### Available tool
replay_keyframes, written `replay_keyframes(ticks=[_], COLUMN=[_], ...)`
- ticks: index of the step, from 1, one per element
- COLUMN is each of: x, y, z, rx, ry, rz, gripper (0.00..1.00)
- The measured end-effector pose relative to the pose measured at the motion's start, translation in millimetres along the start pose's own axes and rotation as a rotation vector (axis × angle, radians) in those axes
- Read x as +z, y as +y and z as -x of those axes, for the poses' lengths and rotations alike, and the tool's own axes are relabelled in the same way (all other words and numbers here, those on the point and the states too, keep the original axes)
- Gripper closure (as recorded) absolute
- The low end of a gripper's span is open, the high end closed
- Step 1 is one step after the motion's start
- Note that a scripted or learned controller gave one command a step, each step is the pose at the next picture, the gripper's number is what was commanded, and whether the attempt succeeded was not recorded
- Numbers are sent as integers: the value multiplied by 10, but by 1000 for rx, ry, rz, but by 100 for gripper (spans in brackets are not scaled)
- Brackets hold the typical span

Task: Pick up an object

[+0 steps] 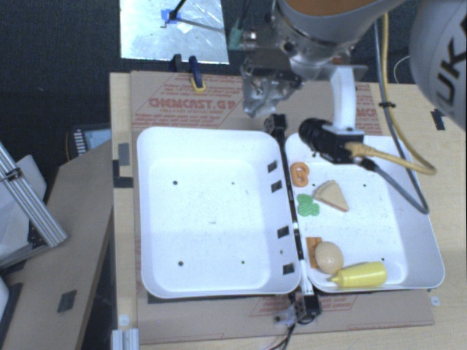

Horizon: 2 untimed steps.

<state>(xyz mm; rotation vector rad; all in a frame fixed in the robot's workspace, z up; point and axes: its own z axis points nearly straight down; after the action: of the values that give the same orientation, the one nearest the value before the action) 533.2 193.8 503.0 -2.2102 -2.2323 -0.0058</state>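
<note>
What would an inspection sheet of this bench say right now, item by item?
Surface: two white bins side by side, left bin, right bin.
Job's things: in the right bin, orange ring, tan wedge, green piece, beige egg, yellow bottle.
Clutter: nothing seen.
Gripper: gripper hangs beyond the bins' far edge, holding nothing seen.
Cables: yellow hose crosses the right bin.
Surroundings: foil sheet behind the bench.

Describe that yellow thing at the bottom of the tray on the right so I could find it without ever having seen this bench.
Start at the right white bin, the one with the objects in it. Follow its near edge: the yellow bottle-shaped object lies on its side there, touching a tan egg-shaped object. It is the longest item in the bin and the only bright yellow one.
</note>
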Motion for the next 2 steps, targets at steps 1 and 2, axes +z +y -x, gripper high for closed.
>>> replay_keyframes(ticks=[1, 2], x=[-112, -222], y=[10, 13], z=[36, 32], rx=[2, -2], ry=[0, 0], rz=[2, 4], gripper=[100, 100])
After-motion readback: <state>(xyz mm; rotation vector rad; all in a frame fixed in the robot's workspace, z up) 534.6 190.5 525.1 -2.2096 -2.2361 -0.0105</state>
